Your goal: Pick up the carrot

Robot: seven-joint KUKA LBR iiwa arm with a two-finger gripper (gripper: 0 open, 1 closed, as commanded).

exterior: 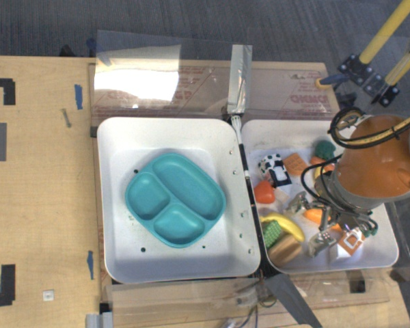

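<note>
Right bin [386, 255] holds the toy pile, carrot [315, 215] lying right under the gripper [322, 232]. Can't tell how the gripper stands. Left bin [113, 183] has a teal plate [175, 197].

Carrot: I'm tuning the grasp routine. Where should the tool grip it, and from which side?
Probably across its narrow width, from straight above: the carrot lies flat in the right bin, partly under the arm, with the banana close beside it.
</note>
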